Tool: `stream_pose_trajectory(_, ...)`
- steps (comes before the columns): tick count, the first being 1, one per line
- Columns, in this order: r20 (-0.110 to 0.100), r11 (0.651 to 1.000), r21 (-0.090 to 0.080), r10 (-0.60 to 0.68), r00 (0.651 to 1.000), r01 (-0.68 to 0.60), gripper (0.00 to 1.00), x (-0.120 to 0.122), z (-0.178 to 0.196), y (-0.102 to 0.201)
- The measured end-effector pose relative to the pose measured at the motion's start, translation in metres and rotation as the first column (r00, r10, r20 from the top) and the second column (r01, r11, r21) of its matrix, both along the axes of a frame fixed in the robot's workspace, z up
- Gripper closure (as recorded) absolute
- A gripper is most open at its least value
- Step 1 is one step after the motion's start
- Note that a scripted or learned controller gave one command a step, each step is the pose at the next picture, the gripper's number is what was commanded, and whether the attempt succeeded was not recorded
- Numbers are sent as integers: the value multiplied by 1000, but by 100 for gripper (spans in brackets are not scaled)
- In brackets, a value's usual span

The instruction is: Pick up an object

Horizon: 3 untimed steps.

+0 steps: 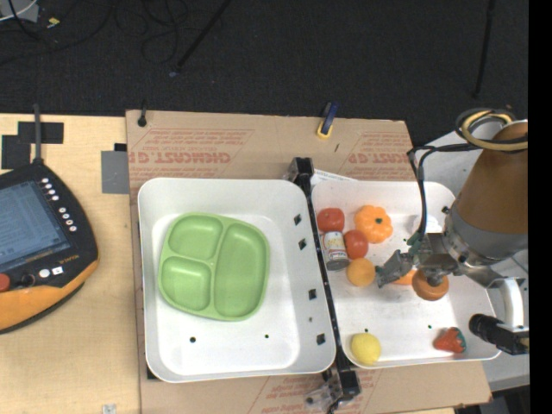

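The right bin (405, 352) holds several small toy foods. A red tomato (330, 220), an orange pumpkin (373, 222), a small can (335, 248), a red fruit (356, 246) and an orange ball (361, 272) cluster at its left and back. Near the front lie a yellow lemon (366, 348) and a strawberry (448, 341). My gripper (395, 271) hangs low in the middle of this bin, just right of the orange ball. A brown-orange round piece (430, 285) sits right beside it, under the wrist. Nothing is visibly held.
The left bin (172, 335) carries a green divided plate (214, 266). A teach pendant (34, 240) lies on the bench at far left. A black divider (315, 266) runs between the bins. A blue and yellow clamp (326, 121) sits on the cardboard's back edge.
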<state>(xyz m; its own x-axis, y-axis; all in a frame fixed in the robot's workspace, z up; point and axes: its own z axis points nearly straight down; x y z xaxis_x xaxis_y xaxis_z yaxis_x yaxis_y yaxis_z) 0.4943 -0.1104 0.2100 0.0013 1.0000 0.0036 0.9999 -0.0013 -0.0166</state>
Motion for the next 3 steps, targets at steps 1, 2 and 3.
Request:
stream_pose_trajectory(1,10,1000,-2,2,1000,-2,0,2,5,0)
stream_pose_trajectory(2,5,1000,-1,2,1000,-2,0,-5,-46,-6)
stream_pose_trajectory(3,6,1000,0,2,1000,-2,0,-8,-96,-14)
